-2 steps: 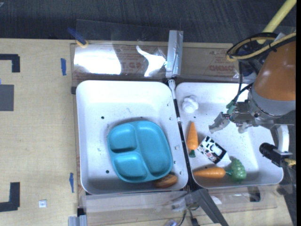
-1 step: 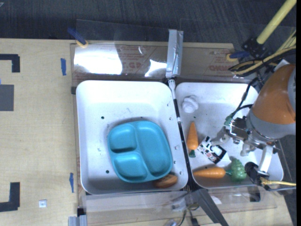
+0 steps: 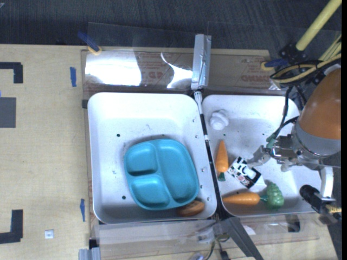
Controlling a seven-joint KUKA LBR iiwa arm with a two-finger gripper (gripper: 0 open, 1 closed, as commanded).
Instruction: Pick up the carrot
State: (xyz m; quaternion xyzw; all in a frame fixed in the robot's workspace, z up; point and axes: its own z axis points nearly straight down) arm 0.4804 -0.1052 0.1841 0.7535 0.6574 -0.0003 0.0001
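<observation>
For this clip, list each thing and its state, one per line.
Upright carrot: lying free in right bin, by divider.
Second carrot: lying flat, green top at its right end.
Black-and-white object: loose between carrots.
Blue tray: upright in left bin.
Claw: above right bin, holding nothing visible.

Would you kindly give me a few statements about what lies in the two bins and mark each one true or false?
1. The blue divided tray sits in the left bin. True.
2. Both carrots lie in the left bin. False: the upright carrot and the carrot with green top lie in the right bin.
3. A white round object lies in the right bin's far corner. True.
4. The black-and-white item rests on the blue tray. False: it lies in the right bin between the carrots.
</observation>
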